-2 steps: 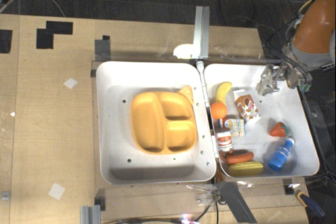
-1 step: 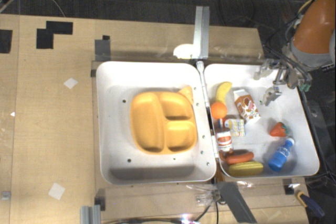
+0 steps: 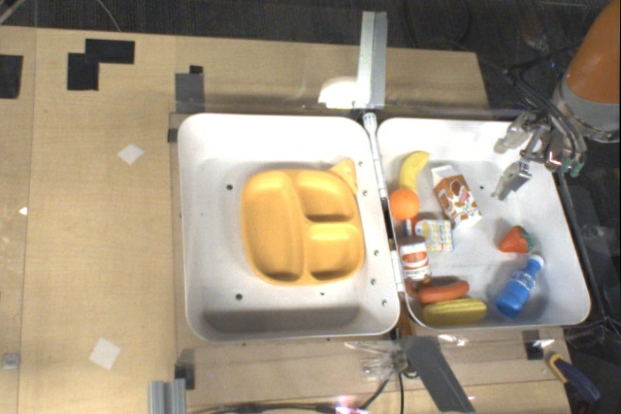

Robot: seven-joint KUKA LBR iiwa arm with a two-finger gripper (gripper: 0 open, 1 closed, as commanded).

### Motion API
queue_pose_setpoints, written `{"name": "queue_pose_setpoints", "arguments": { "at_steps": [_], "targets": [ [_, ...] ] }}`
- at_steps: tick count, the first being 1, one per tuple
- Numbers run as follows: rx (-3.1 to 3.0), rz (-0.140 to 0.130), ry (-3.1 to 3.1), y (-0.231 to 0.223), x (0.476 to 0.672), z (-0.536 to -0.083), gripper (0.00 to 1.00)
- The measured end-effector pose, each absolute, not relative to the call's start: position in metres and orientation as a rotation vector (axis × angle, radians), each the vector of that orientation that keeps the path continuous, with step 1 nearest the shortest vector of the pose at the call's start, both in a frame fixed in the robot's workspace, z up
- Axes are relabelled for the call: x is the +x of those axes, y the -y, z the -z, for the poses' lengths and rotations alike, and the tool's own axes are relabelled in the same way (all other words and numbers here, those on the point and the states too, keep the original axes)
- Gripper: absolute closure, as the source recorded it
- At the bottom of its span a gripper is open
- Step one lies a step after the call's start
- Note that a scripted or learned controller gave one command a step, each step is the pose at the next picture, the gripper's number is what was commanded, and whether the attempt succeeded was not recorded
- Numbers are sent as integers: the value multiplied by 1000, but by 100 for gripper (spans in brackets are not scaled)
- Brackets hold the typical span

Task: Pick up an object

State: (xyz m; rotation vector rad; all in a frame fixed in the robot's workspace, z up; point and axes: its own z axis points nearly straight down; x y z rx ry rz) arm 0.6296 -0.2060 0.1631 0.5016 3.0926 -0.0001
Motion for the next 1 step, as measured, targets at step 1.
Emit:
{"name": "queue_pose_setpoints", "arguments": {
  "at_steps": [1],
  "targets": [
    [851,-1,-3017,205,622,-194,0]
  ]
}}
